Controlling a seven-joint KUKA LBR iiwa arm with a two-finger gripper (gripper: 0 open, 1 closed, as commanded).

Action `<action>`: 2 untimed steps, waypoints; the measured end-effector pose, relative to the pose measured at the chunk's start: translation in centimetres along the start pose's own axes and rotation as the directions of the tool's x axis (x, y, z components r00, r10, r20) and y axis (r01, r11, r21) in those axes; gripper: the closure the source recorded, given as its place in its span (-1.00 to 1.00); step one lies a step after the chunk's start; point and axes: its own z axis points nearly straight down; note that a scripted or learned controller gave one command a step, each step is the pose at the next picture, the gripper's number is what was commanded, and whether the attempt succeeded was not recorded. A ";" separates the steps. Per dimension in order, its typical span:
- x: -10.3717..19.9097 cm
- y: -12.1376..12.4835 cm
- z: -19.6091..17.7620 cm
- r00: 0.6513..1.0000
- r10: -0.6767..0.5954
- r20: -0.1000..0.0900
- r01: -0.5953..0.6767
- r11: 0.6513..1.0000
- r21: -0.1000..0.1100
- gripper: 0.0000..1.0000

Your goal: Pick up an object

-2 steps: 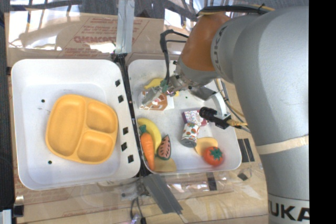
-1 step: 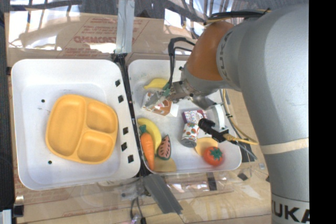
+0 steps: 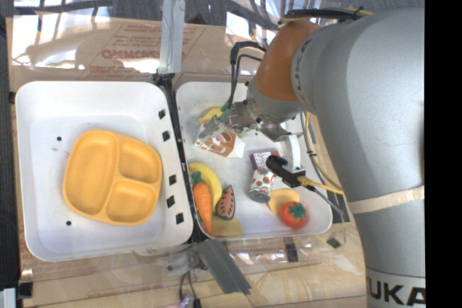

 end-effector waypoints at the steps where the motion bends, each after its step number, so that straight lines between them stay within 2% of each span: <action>1: 0.8 -0.2 0.0 0.996 0.085 0.006 -0.085 0.996 -0.002 -1.00; 2: 1.1 -0.7 0.0 0.983 0.185 0.002 -0.185 0.983 -0.002 -1.00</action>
